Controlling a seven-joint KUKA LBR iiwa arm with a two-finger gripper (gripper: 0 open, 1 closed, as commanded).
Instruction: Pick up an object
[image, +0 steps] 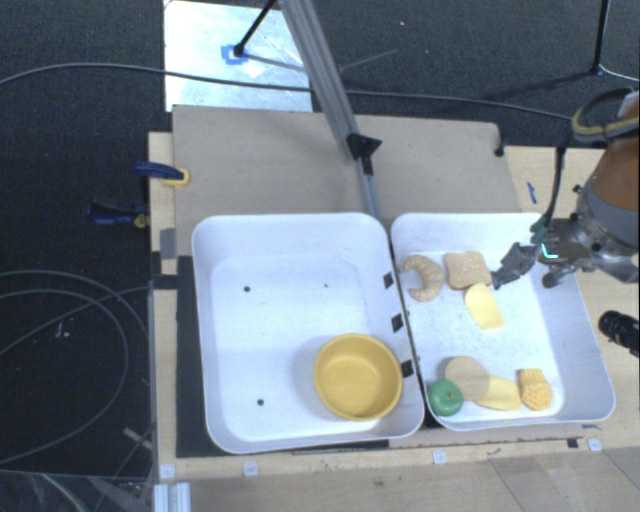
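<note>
Arm (610, 190) comes in from the right, gripper (512, 266) hovering over the right bin (580, 345), just beside the square cracker (466, 268) and above the yellow cheese wedge (484, 306). Can't tell from this angle how wide it's open; nothing visibly held. Pickable items all in the right bin: croissant (424, 276) near the dividing edge, then along the front edge a green apple (445, 399), round tan cookie (466, 376), banana-like yellow piece (498, 396), and orange waffle piece (535, 389). Left bin (270, 250) holds a yellow bowl (357, 375) at front right, upright.
</note>
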